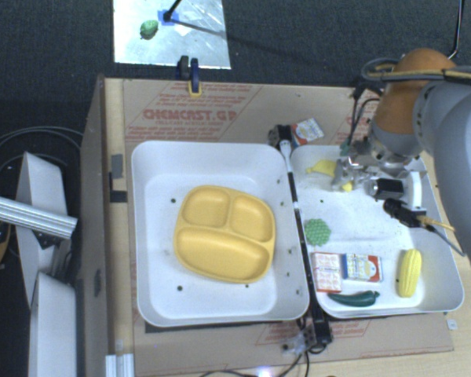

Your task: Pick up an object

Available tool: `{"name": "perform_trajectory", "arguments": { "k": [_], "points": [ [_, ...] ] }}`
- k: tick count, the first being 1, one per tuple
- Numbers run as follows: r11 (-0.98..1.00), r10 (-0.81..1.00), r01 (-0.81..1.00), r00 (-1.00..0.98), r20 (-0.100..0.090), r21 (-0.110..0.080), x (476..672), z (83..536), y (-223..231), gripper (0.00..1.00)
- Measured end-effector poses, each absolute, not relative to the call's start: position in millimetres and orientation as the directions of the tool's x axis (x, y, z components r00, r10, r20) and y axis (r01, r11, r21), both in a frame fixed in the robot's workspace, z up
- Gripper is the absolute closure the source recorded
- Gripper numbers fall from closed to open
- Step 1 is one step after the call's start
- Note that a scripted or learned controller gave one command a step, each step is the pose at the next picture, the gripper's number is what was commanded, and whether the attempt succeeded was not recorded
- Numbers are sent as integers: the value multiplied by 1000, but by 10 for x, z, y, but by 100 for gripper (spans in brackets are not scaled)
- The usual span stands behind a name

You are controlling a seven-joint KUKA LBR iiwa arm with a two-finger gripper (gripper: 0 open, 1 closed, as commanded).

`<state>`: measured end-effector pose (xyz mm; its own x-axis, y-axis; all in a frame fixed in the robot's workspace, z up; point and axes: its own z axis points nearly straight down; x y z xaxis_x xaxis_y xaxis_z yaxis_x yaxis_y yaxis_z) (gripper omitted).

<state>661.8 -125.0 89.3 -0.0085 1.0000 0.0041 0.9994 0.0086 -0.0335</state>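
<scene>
Right bin [436, 298], near edge: dark green pepper [355, 298] lying flat, long side left to right. Just right of it, yellow corn cob [409, 272], standing near-to-far, close to the right wall. Just beyond the pepper, two small printed cards: red-white card [326, 272] and, touching or nearly touching on its right, a card with blue edge [363, 268]. The print on both is too small to read. Farther, by the bin's left wall, a round green dotted pad [316, 230], apart from the cards.

Left bin [153, 210]: yellow divided plate [224, 234], three compartments, roughly centred.

Far end of right bin: arm [447, 132] comes in from the right, jaws low over the far left corner. Cannot tell if the jaws are wide or narrow, or if they hold anything. Yellow piece [323, 166] lies just left of the jaws; contact unclear.

Beyond the bins, a small red-white packet [306, 130] lies on the cardboard sheet [220, 100] covering the surface; its label is unreadable. The cardboard has red print reading "CHEMCAST GP". A blue clamp [190, 69] grips its far edge. Farthest is a shiny sheet [196, 22] with a small green lump [148, 28].
</scene>
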Motion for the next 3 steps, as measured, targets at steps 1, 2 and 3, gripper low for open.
{"name": "perform_trajectory", "arguments": {
  "k": [1, 2, 3],
  "points": [
    [4, 1000, 1000, -4, -1, 6, 6306, 1964, -866, 100],
    [4, 1000, 1000, -4, 0, 3, 6298, 1951, -868, 0],
    [1, 1000, 1000, -1, 0, -2, 5981, 1146, -930, 0]
  ]
}}
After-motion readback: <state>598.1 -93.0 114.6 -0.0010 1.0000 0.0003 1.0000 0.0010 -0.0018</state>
